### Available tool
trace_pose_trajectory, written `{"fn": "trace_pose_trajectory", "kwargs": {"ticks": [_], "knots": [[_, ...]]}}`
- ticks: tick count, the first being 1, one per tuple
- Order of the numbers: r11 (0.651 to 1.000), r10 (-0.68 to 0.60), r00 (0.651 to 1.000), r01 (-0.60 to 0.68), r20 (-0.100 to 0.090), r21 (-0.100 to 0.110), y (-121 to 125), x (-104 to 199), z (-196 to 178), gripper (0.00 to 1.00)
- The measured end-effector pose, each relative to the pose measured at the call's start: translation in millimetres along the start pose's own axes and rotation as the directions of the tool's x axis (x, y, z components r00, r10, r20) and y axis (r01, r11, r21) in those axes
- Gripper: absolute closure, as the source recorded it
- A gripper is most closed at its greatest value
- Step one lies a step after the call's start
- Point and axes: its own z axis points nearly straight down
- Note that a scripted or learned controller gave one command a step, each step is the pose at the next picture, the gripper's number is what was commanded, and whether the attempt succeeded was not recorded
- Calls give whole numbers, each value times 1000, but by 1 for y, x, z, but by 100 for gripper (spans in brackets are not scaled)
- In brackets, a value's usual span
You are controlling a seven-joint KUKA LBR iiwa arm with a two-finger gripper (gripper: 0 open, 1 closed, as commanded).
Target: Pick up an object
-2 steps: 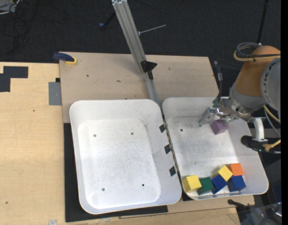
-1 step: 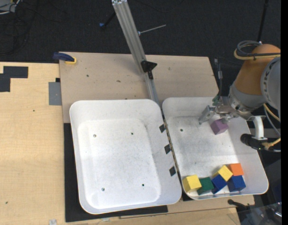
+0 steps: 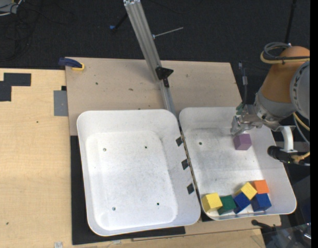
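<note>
1. Where the arm (image 3: 283, 87) reaches in from the right of the camera view, the claw (image 3: 243, 124) sits over the upper part of the right bin (image 3: 210, 123).
2. Purple cube (image 3: 242, 141) is directly under the claw tips, touching or just below them. Can't tell whether it's pinched between the fingers or just resting on the bin floor; claw state is not readable from this angle.
3. Remaining blocks are bunched in the right bin's near corner: yellow block (image 3: 212, 201), green block (image 3: 227, 204), blue block (image 3: 241, 202), second yellow block (image 3: 248, 190), orange block (image 3: 260, 186), another blue block (image 3: 261, 202). All touching or just beside one another, well apart from the purple cube.
4. Left bin (image 3: 96, 123) sits beside the right one, edges touching along black clips (image 3: 185, 164).
5. Aluminium extrusion post (image 3: 147, 40) rises at a tilt from the counter (image 3: 200, 81) behind the bins.
6. Blue-and-yellow clamp (image 3: 72, 63) at the counter's far left corner.
</note>
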Motion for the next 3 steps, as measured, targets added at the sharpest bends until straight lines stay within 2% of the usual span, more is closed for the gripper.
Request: {"fn": "trace_pose_trajectory", "kwargs": {"ticks": [1,2,3], "knots": [[1000,0,1000,1,-7,17,2,-5,-44,100],[1000,-1,1000,1,-7,17,3,-7,-82,100],[1000,-5,1000,5,-11,23,-13,54,-88,100]]}}
